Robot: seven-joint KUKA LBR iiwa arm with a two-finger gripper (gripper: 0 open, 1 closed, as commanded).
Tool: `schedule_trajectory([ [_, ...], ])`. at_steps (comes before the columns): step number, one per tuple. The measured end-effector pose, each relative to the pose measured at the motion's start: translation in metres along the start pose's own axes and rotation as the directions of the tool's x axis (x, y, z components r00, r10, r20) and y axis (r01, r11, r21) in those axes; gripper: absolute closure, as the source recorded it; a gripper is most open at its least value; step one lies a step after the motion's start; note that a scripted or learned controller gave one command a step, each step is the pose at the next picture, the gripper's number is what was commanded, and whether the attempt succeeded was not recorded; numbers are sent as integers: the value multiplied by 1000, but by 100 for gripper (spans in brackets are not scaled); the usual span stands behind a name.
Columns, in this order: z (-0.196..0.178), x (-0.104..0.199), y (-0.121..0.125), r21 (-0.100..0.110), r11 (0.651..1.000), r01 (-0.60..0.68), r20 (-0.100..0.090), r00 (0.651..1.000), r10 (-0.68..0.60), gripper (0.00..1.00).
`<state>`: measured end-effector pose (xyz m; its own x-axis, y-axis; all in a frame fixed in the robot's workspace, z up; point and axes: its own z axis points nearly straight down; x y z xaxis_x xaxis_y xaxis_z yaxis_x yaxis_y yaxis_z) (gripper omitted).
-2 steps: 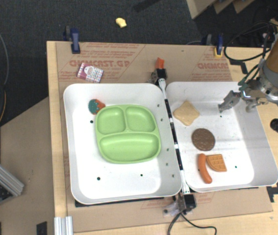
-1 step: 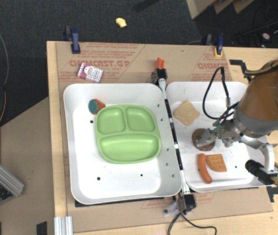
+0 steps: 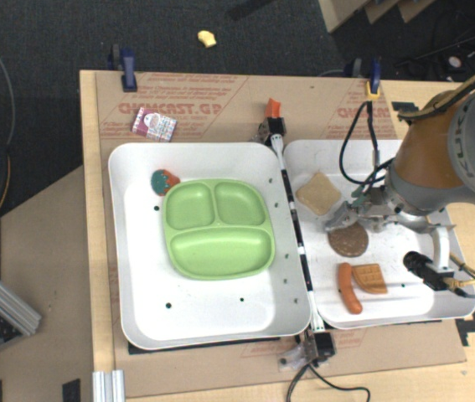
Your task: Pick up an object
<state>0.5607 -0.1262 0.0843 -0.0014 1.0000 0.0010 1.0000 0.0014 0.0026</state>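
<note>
The worktop was covered by a cardboard sheet printed with red lettering; most of it was faint, and only something like "CHEMCAST GP" could be made out near the far edge. On it sat the left bin, carrying a green divided plate with three compartments and, just beside the plate's far left corner, a small round toy in red and green.

The right bin held the likely candidates for the task: a tan bread-like square, a brown disc like a burger patty, a waffle-like orange square and a red toy sausage lying just beside it.

The arm had reached in over the right bin, and the pincer sat low between the bread piece and the brown disc, close to or touching the disc's upper edge. Whether its tips were spread or pressed together could not be told at that angle. Nothing was visibly lifted, so the pick looked, at best, to be at the grasp stage: closing and raising remained.

Outside the bins lay a small pink-and-white packet, its print too small to read, and a yellow scrap on the dark floor.
</note>
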Motion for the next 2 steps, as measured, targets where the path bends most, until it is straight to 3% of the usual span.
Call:
schedule_trajectory([
  [1,0,17,-86,11,1000,-3,-2,1000,3,0],
  [2,-1,17,-18,-3,1000,1,3,1000,-1,0],
])
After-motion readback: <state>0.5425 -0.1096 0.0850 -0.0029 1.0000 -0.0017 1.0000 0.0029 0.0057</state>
